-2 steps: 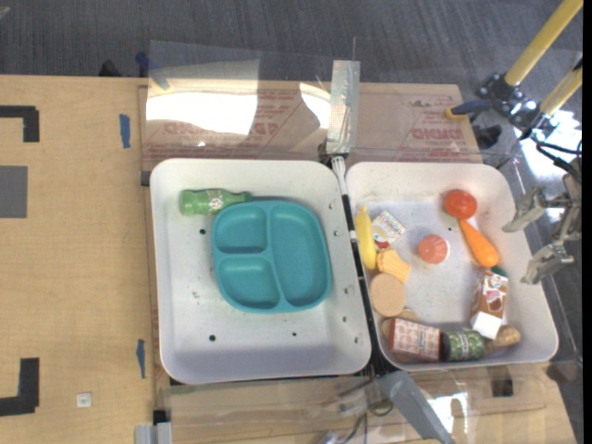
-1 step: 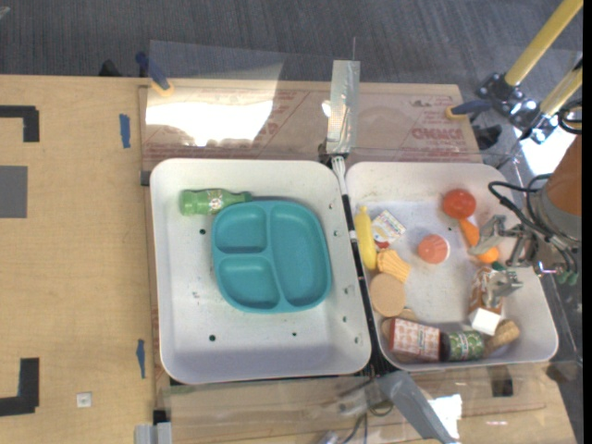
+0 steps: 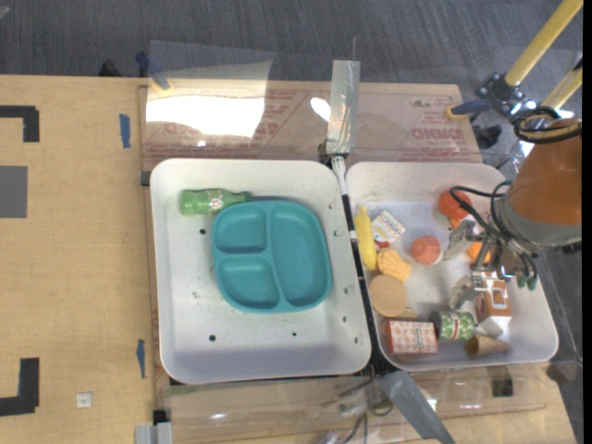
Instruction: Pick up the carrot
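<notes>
Camera view — right bin [image 3: 541, 340]: carrot [image 3: 454, 204], banana [image 3: 364, 237]; left bin [image 3: 176, 340]: teal tray [image 3: 271, 252].

the carrot [image 3: 454, 204] is a small orange toy piece lying in the right bin [image 3: 546, 326], near its far right part. it rests on the white floor, apart from the round orange-red ball [image 3: 425, 249] nearer the middle. its right end is partly hidden by dark cables.

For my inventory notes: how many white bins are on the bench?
2. The left bin holds a teal tray; the right bin holds the toy food, beside it.
</notes>
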Robot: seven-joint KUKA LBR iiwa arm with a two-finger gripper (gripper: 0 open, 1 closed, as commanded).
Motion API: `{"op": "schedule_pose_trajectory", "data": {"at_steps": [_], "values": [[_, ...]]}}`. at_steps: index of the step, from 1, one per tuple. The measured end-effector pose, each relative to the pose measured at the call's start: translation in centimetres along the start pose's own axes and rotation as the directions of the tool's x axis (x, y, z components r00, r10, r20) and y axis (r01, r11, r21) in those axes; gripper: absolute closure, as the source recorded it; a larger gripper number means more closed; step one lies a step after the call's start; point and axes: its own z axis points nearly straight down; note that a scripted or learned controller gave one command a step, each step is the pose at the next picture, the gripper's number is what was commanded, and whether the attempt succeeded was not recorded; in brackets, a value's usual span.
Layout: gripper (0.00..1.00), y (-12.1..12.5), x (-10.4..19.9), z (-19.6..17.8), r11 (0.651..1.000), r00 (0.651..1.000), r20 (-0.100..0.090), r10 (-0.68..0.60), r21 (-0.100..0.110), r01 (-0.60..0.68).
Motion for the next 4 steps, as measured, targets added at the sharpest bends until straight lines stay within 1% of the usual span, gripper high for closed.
{"op": "schedule_pose_trajectory", "data": {"at_steps": [1, 2, 3, 4], "values": [[1.0, 0.0, -0.4, -1.4, 1.0, 1.0, 0.012, -0.001, 0.002, 0.001], [1.0, 10.0, -0.7, -9.8, 0.972, 0.972, -0.001, 0.237, -0.001, -0.237], [1.0, 5.3, 4.6, -0.9, 1.0, 1.0, -0.003, -0.013, 0.001, 0.013], [1.0, 2.2, 2.6, -24.9, 0.999, 0.999, 0.007, 0.038, 0.004, -0.038]]}}
